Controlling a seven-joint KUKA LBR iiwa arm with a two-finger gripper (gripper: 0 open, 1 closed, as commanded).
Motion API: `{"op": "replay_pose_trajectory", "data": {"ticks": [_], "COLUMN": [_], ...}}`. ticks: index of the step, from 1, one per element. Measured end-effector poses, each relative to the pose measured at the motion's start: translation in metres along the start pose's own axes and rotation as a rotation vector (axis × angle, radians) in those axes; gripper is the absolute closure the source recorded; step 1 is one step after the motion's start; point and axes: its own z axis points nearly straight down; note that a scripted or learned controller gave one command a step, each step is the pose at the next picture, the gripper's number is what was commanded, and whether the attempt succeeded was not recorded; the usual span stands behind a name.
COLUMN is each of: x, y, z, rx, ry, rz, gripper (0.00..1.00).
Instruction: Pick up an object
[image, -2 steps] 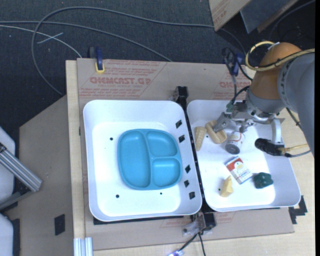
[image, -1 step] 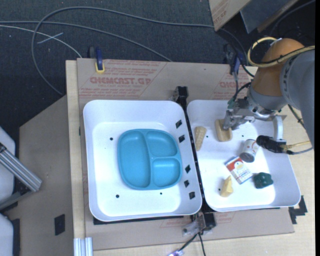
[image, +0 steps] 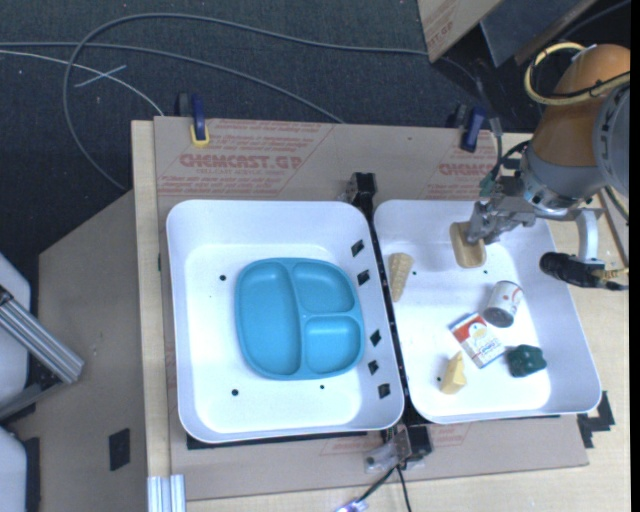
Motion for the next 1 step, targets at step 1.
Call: {"op": "replay_pose_trajectory", "data": {"ticks": [1], "x": [-0.0015], "y": [0.0043], "z": [-0.0447], "rx": [-0.001], "ry": [0.0], "rz": [-0.001], "gripper": [1.0]}}
